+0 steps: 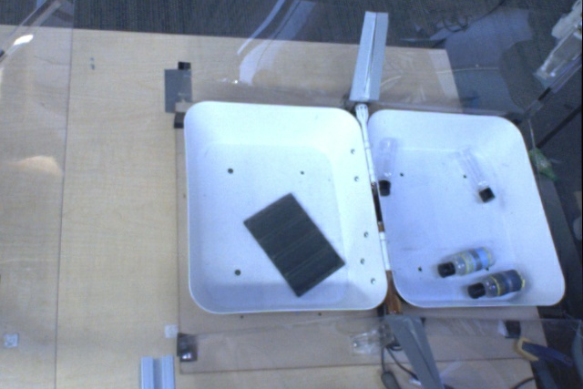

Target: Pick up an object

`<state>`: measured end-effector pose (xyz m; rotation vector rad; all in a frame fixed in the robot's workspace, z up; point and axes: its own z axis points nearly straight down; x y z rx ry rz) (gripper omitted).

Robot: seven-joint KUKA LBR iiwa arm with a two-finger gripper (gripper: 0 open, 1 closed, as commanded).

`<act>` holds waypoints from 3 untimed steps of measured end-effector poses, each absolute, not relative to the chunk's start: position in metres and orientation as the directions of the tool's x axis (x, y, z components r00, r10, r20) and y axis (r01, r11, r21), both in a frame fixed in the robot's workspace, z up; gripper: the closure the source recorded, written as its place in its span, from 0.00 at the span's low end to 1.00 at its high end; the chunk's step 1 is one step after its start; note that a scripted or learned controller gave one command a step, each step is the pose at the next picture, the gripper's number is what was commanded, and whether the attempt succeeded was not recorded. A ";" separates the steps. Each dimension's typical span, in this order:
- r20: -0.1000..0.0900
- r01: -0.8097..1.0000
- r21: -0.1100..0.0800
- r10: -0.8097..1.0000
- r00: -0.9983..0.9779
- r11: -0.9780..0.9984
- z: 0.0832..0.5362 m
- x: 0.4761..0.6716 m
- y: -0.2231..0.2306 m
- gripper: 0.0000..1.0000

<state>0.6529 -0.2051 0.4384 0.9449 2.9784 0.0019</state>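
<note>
**Q:** Fig. 1, starting from the end effector: what state is it in?

**A:** Cannot be told here, whether wide, narrow or loaded. Treat it as unknown and plan the pick from the bins alone.

**Q:** Where are the candidate objects?

**A:** The left bin (195, 196) holds 1 flat dark pad (293, 243), lying rotated near the bin's front. The right bin (437, 127) holds 2 small dark-capped bottles (466, 263), side by side and close together at its front. It also holds 2 clear capped vials (474, 170), well apart, 1 against the wall shared with the left bin. Both bins rest on the tabletop (91, 196).

**Q:** How is the step best done?

**A:** Probably by choosing a bottle. It lies on its side and offers a rounded body to close across. Descend over the upper bottle's middle, square to its long axis, so its neighbour is not nudged. The pad looks too flat for a sure hold, and the clear vials are hard to make out.
</note>
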 end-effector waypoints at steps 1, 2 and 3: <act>-0.006 0.499 0.003 0.499 -0.866 0.866 0.209 0.604 -0.205 0.00; -0.012 0.416 0.004 0.416 -0.909 0.909 0.097 0.574 -0.172 0.00; -0.018 0.461 0.009 0.461 -0.887 0.887 0.092 0.552 -0.085 0.00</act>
